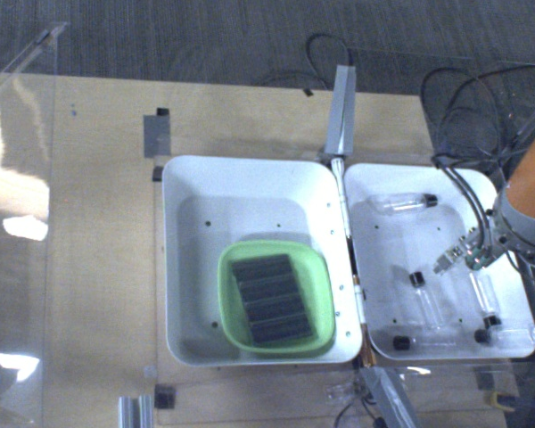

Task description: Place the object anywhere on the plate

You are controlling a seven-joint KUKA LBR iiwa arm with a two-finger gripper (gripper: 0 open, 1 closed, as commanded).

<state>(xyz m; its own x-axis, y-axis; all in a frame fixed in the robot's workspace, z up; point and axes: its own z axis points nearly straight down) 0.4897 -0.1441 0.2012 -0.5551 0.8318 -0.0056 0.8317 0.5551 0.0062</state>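
The green plate (272,297) in the left bin (183,239) bears only its dark ridged insert (269,300). The clear vials (408,203) lie in the right bin (374,239), so nothing is placed yet. The gripper (459,257) hovers there; whether its claw is apart or together I cannot tell.

Two bins sit side by side on the table (89,266). The left bin (183,239) holds a plate (227,279) toward its near side, and a ridged block (269,300) lies on that plate. The right bin (374,190) holds several vials: one (407,203) near its far wall, one (425,300) near the middle, another (483,300) by the right wall (partly under the arm). The claw (459,257) hangs over the right bin, between the far and middle vials.
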